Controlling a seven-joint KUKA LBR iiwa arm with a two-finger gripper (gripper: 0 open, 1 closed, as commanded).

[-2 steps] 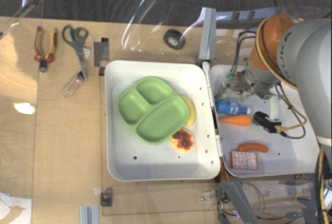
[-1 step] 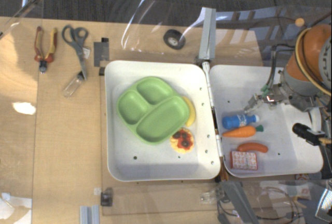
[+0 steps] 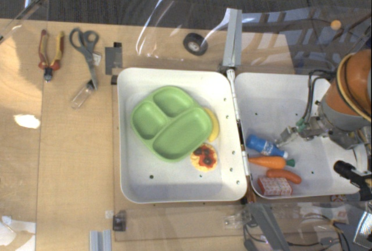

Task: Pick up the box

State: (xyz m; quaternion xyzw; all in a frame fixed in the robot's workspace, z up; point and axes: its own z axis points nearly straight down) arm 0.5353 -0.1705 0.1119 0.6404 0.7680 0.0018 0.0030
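Observation:
The box (image 3: 274,186) is small, reddish with a pale pattern, and lies flat at the front edge of the right bin (image 3: 264,93). My gripper (image 3: 289,134) hangs over the middle of that bin, just right of a blue bottle (image 3: 263,146). It is well behind the box and apart from it. The grey arm with its orange band (image 3: 354,84) reaches in from the right.
An orange carrot (image 3: 267,161) and a red sausage-like piece (image 3: 284,175) lie between the gripper and the box. The left bin (image 3: 133,186) holds a green divided plate (image 3: 171,122), a yellow item and a red-and-yellow toy (image 3: 204,157). Scissors, pliers and a tape roll lie on the bench.

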